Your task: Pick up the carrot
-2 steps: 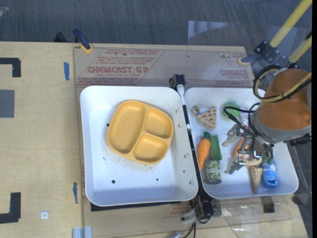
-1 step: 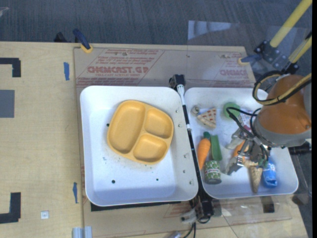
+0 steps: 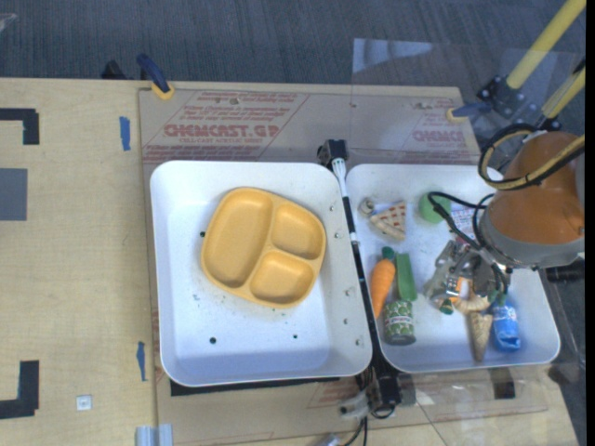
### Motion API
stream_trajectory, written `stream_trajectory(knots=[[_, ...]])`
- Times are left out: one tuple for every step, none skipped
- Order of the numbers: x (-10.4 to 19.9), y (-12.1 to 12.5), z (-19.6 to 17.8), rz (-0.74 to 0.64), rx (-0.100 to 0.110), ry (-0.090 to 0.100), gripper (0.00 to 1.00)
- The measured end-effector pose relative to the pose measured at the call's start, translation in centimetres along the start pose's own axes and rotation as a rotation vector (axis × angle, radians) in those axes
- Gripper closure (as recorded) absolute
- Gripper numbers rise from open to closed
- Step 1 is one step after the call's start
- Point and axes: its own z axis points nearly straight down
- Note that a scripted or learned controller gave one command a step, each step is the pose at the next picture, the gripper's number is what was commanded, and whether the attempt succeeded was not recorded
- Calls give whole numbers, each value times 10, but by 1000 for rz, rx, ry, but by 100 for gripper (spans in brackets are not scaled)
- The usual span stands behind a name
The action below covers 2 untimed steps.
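The orange carrot (image 3: 382, 284) lies in the right bin (image 3: 544, 347), close to its left wall, with its green top pointing away from me. A long green piece (image 3: 405, 275) lies right beside it. My gripper (image 3: 456, 282) hangs low over the middle of the right bin, about a hand's width to the right of the carrot and apart from it. The arm's orange band (image 3: 539, 203) rises behind it.
Around the gripper lie a cone (image 3: 478, 329), a blue bottle (image 3: 506, 328), a dark green jar (image 3: 400, 321), a pizza slice (image 3: 389, 217) and a green lump (image 3: 431, 207). The left bin (image 3: 177, 277) holds a yellow divided plate (image 3: 263, 246).
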Motion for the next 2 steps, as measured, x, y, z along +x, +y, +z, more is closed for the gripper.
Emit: stream_trajectory(knots=[[1,0,1,0,1,2,0],[-2,1,-10,-1,-1,-6,100]])
